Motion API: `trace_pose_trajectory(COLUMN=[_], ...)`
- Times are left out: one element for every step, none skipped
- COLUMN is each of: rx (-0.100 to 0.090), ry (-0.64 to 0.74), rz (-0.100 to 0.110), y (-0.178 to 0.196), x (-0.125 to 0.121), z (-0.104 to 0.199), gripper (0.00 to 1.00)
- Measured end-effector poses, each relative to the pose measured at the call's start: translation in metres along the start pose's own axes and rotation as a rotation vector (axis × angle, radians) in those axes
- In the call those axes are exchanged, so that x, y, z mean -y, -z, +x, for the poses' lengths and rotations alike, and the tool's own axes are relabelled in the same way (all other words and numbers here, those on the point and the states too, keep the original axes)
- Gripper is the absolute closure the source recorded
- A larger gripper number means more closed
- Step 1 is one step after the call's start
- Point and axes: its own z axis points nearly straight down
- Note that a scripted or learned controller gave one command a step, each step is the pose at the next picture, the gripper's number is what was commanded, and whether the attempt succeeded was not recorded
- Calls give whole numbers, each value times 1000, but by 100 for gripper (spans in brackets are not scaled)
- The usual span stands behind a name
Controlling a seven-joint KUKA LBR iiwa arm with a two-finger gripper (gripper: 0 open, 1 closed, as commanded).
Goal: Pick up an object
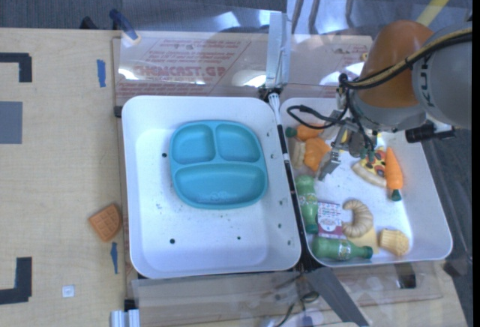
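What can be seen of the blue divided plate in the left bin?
The blue divided plate is a rounded-square dish in light blue, matte like silicone or plastic. Raised ridges split it into three compartments: two smaller ones at the far side and one wide one nearer the camera. All three look bare. It lies flat, right way up, turned slightly, in the far middle of the left white bin, resting on the bin floor. Nothing else touches it; the gripper is over the right bin.

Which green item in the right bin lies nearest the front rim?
The green bottle, lying on its side along the front edge; the other green piece sits farther back by the divider.
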Motion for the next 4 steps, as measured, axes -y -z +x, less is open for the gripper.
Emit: trace_pose_trajectory(rx=[-2, -3, 6, 8], ry=[-108, -111, -272, -384], rz=[-1, -1, -6, -6], y=[0, 0, -1, -1], x=[-2, -2, 0, 9], z=[0, 0, 8, 29], gripper=[0, 0, 0, 0])
